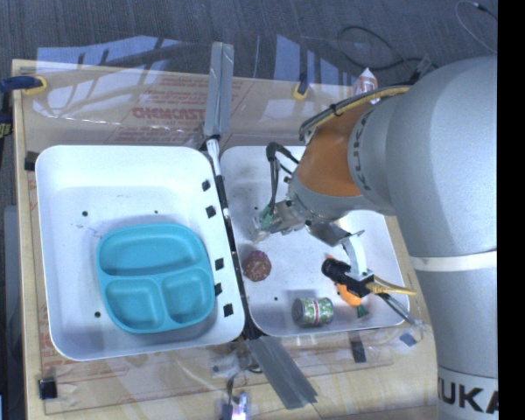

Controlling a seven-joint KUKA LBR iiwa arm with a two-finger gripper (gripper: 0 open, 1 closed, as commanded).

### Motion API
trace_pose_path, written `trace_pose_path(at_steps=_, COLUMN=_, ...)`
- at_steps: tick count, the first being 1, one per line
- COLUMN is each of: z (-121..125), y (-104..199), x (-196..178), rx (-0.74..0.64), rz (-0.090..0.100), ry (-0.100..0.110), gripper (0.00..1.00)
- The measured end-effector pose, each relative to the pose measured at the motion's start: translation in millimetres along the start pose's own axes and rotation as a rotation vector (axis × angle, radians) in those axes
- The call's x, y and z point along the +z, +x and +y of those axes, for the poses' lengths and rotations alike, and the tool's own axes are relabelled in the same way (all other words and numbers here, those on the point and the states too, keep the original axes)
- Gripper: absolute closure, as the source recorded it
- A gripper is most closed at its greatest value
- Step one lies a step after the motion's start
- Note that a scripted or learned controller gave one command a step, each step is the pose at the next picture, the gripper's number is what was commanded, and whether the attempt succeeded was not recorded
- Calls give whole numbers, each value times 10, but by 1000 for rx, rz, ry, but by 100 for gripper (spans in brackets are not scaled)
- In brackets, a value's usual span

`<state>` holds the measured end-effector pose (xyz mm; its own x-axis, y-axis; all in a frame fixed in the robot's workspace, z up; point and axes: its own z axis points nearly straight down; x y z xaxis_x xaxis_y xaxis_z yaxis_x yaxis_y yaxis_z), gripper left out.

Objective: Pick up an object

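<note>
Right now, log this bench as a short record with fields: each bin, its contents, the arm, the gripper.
left bin: shallow, white; holds a light blue three-compartment plastic tray
right bin: shallow, white; holds a dark red round ball and a green cylindrical can lying on its side
arm: grey with an orange band, reaching in from the right over the right bin
gripper: over the right bin's left half, apart from ball and can

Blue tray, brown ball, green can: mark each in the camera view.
blue tray (149,252): camera view, bare floor of its long compartment.
brown ball (256,266): camera view, centre of its upper face.
green can (313,311): camera view, middle of its side.
</note>
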<state>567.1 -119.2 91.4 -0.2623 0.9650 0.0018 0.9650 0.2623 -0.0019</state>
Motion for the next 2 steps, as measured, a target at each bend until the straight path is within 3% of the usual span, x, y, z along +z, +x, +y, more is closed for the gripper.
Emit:
trace_pose_path(at_steps=1, z=-6, y=-19, x=-5, rx=2, rz=-2, ry=0, gripper=0)
trace_pose_path(at_steps=2, z=-831, y=107, x=6, rx=92, rz=0, ry=2, gripper=0)
